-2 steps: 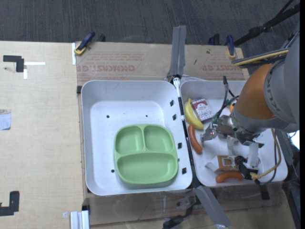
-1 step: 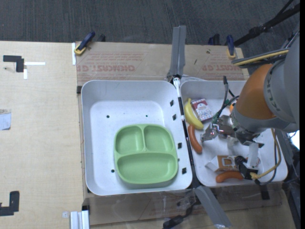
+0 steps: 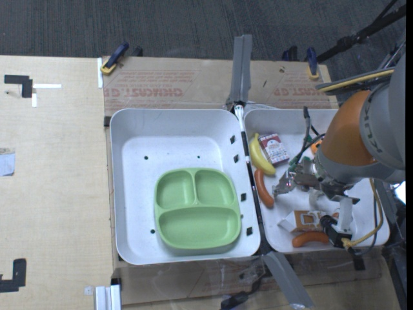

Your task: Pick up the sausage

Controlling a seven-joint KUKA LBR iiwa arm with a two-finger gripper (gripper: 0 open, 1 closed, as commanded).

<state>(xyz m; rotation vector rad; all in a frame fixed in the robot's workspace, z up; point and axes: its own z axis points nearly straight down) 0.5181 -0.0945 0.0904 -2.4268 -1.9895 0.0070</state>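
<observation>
An orange-red sausage (image 3: 263, 190) lies lengthwise along the left wall of the right bin (image 3: 284, 117). A second orange sausage-like piece (image 3: 310, 239) lies near that bin's front edge. My gripper (image 3: 284, 186) hangs low over the middle of the right bin, just right of the first sausage and close to it. Nothing shows in its grasp. The grey arm with its orange band (image 3: 347, 137) reaches in from the right and hides part of the bin floor.
A yellow banana (image 3: 261, 155) and a small red box (image 3: 275, 148) lie at the back left of the right bin. A small packet (image 3: 302, 220) lies near its front. The left bin (image 3: 129, 173) holds a green divided plate (image 3: 197, 207).
</observation>
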